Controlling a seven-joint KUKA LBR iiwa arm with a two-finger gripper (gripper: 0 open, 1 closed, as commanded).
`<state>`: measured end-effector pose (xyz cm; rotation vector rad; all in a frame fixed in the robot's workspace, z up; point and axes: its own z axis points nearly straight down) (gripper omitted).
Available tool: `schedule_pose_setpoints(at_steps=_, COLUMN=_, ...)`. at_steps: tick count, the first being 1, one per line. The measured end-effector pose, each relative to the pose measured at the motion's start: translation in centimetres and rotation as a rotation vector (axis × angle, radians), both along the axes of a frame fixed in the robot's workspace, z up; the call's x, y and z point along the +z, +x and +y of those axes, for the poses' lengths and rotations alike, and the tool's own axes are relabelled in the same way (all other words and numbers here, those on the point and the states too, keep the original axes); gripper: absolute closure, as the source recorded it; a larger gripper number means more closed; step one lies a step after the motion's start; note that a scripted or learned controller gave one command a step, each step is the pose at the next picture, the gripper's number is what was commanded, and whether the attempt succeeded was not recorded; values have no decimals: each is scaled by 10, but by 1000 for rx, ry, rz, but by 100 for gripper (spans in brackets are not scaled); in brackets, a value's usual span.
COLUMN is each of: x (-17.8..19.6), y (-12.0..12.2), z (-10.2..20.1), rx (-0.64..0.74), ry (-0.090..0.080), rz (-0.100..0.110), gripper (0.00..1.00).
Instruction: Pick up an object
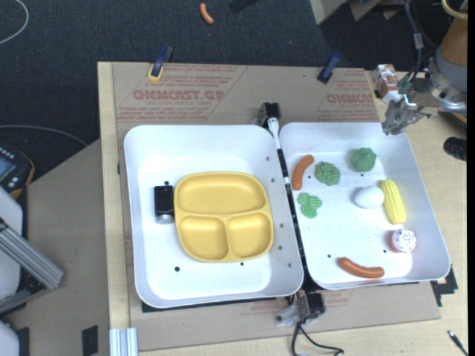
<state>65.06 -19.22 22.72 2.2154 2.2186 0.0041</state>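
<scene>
Just hand (395,119) above bin (423,199) corner

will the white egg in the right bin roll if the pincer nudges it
Probably. The white egg looks rounded and smooth, so a nudge may roll it toward the yellow corn beside it. Its glossy surface could also slip between closing fingers.
</scene>
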Motion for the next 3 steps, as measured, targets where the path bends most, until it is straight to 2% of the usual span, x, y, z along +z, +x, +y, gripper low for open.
schedule_pose_setpoints(at_steps=1, x=10, y=-14, z=48, rx=2, ry=4, rz=8, gripper=100)
schedule_pose_setpoints(at_steps=2, x=1, y=-40, z=99, rx=3, ry=5, rz=11, gripper=100)
schedule_pose_setpoints(at_steps=3, x=9, y=-53, z=155, rx=5, ry=6, rz=9, gripper=100)
